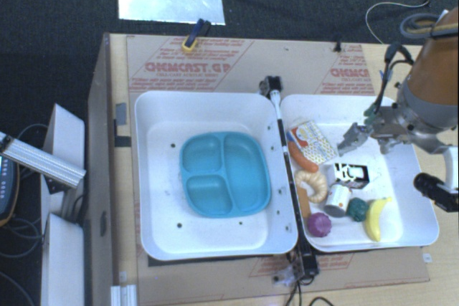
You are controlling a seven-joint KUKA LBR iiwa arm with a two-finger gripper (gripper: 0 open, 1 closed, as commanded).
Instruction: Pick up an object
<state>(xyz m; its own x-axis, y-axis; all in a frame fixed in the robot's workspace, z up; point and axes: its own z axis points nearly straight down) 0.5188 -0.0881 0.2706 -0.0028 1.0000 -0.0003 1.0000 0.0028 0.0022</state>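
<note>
Over the right bin [419, 226], the grey arm with its orange band reaches in from the right, and its gripper [356, 136] hangs above the bin's upper middle; I cannot tell how the gripper is set, and nothing is seen caught in it. Just left of the gripper lies a flat patterned packet [313, 140], tilted. Below the gripper sits a small black-and-white box [351, 173]. Along the bin's left wall lies an orange carrot-like stick [300, 158], and beneath it a tan pastry-shaped toy [313, 185]. Near the front of the bin are a purple round toy [319, 224], a small white cup on its side [336, 200], a dark green lump [356, 209] touching the cup, and a yellow banana [374, 218] just right of the lump. On the worktop [215, 61], the left bin [154, 175] holds a blue divided tray [224, 173], lying flat near its middle. A yellow-and-blue clip [195, 35] rests at the worktop's far edge.
</note>
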